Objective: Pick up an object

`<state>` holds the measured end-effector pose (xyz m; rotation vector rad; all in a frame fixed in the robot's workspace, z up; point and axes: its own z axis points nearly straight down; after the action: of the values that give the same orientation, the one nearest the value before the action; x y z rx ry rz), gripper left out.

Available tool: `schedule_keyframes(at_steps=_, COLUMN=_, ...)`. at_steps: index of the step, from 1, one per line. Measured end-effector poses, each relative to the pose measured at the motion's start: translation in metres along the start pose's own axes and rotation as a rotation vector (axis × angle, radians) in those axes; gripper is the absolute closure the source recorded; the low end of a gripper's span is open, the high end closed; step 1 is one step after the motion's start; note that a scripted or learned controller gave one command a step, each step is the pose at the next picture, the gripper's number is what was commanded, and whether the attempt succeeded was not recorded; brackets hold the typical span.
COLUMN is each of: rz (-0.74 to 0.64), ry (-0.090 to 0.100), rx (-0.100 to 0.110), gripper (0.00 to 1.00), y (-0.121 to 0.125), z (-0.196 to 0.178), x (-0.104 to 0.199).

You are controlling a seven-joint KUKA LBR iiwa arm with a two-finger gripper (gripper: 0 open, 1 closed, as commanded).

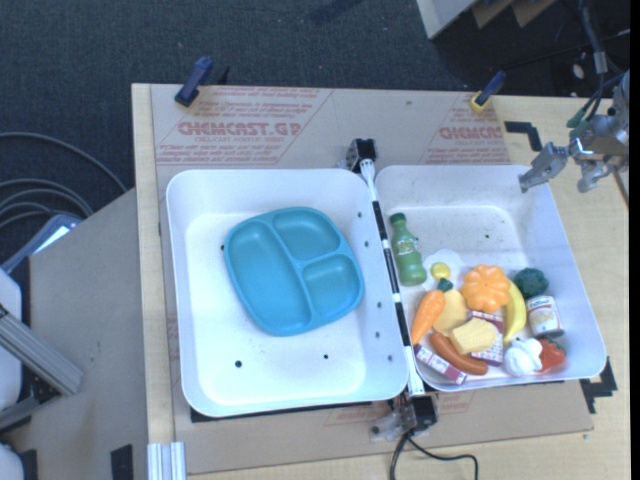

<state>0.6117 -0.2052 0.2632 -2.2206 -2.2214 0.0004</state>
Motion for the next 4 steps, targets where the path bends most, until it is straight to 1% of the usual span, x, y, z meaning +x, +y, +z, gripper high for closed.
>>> schedule_keyframes(at_steps=1, rz=0.0, ry=0.0, rx=0.001, gripper=0.0, y=-0.046, z=0.132, x=-0.018)
schedule_keyframes(at_steps=2, rz=-0.004, ry=0.01, rx=0.004, gripper=0.0, y=-0.094, z=0.18, x=-0.013)
schedule_keyframes(at_steps=3, rz=-0.001, ry=0.005, rx=0.0, gripper=1.0, y=-0.093, z=0.169, x=-0.016)
schedule_keyframes(at_steps=4, rz=-0.001, ry=0.0, rx=-0.001, gripper=1.0, y=-0.074, z=0.119, x=0.05)
